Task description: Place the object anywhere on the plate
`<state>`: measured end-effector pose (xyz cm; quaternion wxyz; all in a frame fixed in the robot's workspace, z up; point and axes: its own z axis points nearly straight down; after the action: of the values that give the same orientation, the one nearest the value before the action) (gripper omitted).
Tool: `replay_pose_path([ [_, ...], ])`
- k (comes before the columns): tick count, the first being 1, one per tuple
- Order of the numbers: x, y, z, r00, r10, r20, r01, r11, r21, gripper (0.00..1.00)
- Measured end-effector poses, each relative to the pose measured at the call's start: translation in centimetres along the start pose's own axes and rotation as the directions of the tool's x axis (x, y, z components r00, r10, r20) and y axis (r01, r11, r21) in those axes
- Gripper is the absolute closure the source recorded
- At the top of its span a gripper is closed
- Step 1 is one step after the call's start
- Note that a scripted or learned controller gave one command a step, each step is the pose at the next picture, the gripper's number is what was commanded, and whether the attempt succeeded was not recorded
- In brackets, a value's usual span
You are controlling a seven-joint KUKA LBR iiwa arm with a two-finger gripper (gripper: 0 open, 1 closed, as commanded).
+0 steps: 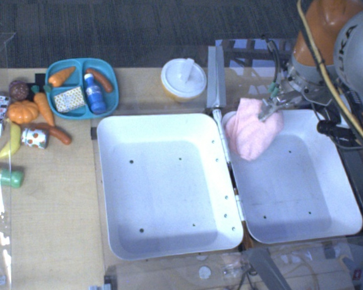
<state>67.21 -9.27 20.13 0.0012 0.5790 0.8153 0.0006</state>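
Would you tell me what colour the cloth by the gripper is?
Pale pink; the cloth shows clearly in the camera view.

Two white bins (169, 246); one pink cloth (249, 134); one teal plate (106, 72); one lidded cup (183, 78); three carrots (43, 108).

Soft pink cloth (252, 134), matt and fuzzy, two smooth white plastic bins (165, 185), slightly glossy, pale wood bench top (52, 229), matt, glossy blue plastic divided plate (108, 75), shiny plastic toy food (23, 112), bare metal gripper (272, 107), glossy orange arm band (332, 9)
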Motion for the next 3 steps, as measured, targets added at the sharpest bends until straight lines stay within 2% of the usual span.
replay_pose_path([
  [1, 0.1, 0.2, -2.1, 1.0, -0.006, 0.0, 0.006, 1.0, 0.0, 1.0],
  [2, 5.1, 0.1, -3.1, 0.917, -0.398, -0.001, 0.398, 0.917, 0.0, 1.0],
  [3, 10.4, -0.8, -2.0, 0.687, -0.726, -0.002, 0.726, 0.687, -0.001, 1.0],
])
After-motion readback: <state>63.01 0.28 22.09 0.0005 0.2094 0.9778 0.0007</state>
